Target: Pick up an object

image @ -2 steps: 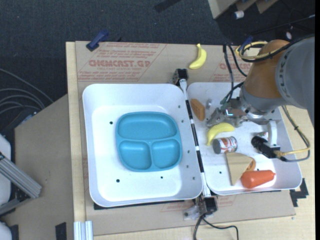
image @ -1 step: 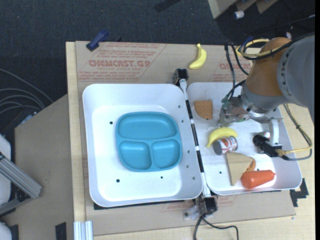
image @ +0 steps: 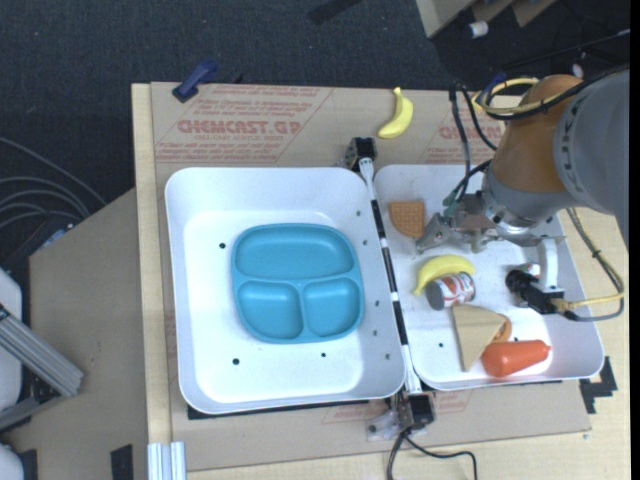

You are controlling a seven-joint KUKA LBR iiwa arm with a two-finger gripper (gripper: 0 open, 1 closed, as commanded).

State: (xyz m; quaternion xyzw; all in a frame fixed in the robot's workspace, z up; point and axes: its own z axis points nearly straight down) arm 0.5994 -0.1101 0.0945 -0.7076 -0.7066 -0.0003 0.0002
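My gripper [image: 457, 232] hangs low in the right bin [image: 580, 363], at its upper middle, under the grey wrist with the orange band. Just below it lies a yellow banana [image: 445, 267] curved over a small red and white can [image: 456, 289]. A brown square cracker [image: 406, 218] lies just left of the gripper. Nearer the front of the bin are a tan wedge [image: 476, 331] and an orange carrot [image: 515, 356]. Nothing is seen held.
The left bin [image: 190, 268] bears a blue divided plate [image: 296, 281]. A second banana [image: 396, 116] lies on the board behind the bins, and a blue piece [image: 194, 81] sits at the board's back left corner. Cables run over the right bin's right side.
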